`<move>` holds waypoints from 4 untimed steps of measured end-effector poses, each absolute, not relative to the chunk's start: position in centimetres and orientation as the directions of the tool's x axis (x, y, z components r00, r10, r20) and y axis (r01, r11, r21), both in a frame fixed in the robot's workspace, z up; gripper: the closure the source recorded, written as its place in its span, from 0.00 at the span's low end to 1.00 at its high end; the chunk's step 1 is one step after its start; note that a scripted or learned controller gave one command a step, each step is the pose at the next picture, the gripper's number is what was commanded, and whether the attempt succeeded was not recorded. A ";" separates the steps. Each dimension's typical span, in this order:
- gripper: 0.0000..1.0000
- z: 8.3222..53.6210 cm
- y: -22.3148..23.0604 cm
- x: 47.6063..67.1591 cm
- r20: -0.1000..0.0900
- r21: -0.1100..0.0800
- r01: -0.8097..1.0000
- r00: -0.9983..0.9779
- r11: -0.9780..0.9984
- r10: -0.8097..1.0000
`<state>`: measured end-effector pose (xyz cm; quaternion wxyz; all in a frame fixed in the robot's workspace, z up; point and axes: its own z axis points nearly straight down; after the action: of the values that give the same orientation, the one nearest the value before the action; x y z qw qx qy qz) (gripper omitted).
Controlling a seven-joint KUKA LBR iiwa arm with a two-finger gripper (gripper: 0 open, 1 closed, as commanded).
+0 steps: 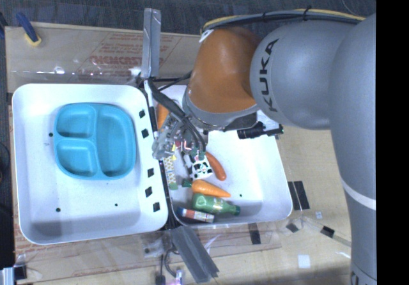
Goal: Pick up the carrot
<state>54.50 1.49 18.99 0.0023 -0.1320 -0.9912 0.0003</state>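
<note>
In the right bin (pixel 275 181), the carrot (pixel 209 189) lay near the front wall, just above a green bottle (pixel 214 204). The pincer (pixel 176 146) hung over the bin's left side; its opening could not be told.

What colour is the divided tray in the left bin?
Light blue tray, seen clearly in the camera view, against the white bin.
</note>
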 end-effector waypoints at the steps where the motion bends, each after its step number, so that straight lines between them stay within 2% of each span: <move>1: 1.00 21.1 4.8 47.6 0.004 0.000 -0.033 -0.999 0.999 -0.033; 2: 1.00 25.4 1.2 53.9 -0.002 0.000 -0.439 -0.898 0.898 -0.439; 3: 1.00 22.3 4.2 49.7 0.002 0.001 -0.372 -0.928 0.928 -0.372; 4: 1.00 30.0 -3.3 51.8 -0.004 -0.002 -0.403 -0.915 0.915 -0.403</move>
<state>51.77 -3.31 29.99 -0.0021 0.2058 -0.9786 0.0005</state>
